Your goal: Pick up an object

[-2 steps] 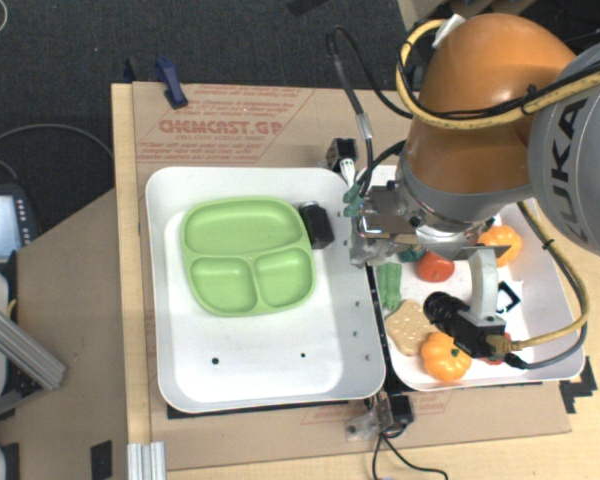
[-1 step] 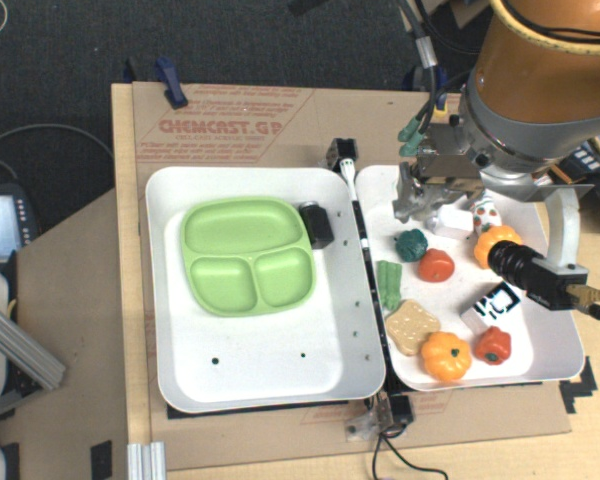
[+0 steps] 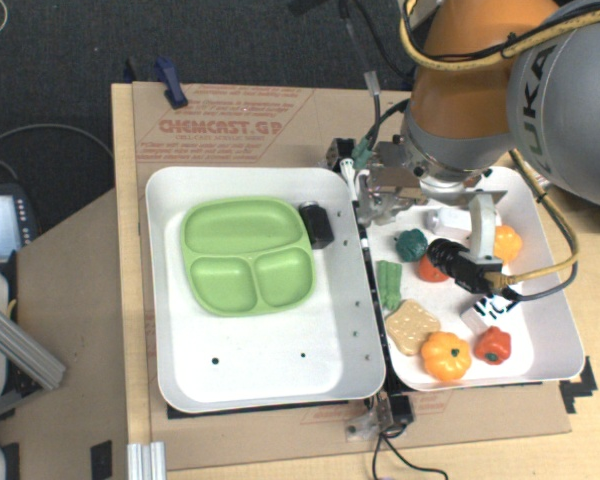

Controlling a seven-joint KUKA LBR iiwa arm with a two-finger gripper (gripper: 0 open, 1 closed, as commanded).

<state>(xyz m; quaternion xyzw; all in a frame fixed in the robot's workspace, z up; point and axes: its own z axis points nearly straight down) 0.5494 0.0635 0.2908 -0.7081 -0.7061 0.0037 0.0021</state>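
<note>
My gripper (image 3: 421, 206) hangs low over the back of the right bin (image 3: 552, 340), under the grey and orange wrist. Just in front of it lie a dark teal piece (image 3: 412, 245) and a red piece (image 3: 431, 271). A yellow-orange fruit (image 3: 506, 241) sits to their right. Nearer the front are a green strip (image 3: 390, 284), a tan cracker (image 3: 411, 326), an orange pepper (image 3: 447, 357) and a small red pepper (image 3: 493, 345). I see nothing held in the gripper.
The left bin (image 3: 180, 358) holds a green divided plate (image 3: 247, 255), with a small black object (image 3: 316, 225) at the plate's right edge. The two bins meet along a raised rim (image 3: 370, 298). A cardboard sheet (image 3: 220, 118) lies beneath them.
</note>
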